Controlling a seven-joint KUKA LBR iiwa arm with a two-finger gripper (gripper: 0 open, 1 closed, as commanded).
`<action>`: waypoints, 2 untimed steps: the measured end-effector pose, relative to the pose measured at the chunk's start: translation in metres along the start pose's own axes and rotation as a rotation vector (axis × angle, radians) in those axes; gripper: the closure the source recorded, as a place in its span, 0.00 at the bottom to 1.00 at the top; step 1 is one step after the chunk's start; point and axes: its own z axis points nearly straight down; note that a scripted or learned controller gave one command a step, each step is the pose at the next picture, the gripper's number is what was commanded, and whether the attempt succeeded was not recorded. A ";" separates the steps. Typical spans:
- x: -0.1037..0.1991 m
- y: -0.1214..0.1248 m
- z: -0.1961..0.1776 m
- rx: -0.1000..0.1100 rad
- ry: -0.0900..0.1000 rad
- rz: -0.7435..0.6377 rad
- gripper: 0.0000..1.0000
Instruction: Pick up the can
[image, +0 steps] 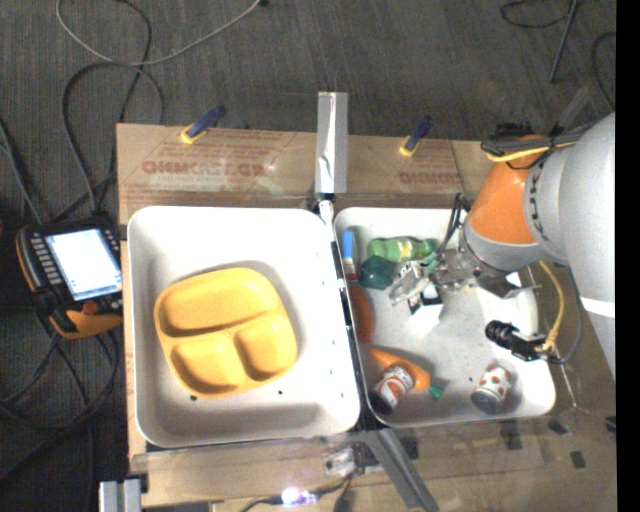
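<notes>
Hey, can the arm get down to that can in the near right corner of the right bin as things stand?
Probably yes. The can stands apart from the other items, open from above. The gripper hovers farther back, by the green bottle.

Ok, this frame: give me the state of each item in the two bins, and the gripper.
yellow tray: flat in left bin, right way up.
green bottle: on its side, right bin's far end.
can: on its side, right bin's near edge.
second can: tipped, near right corner.
gripper: low over right bin, apart from both cans.
</notes>
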 end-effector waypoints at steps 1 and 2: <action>-0.049 0.070 0.005 0.032 0.010 -0.108 0.00; -0.049 0.070 0.005 0.031 0.009 -0.108 0.00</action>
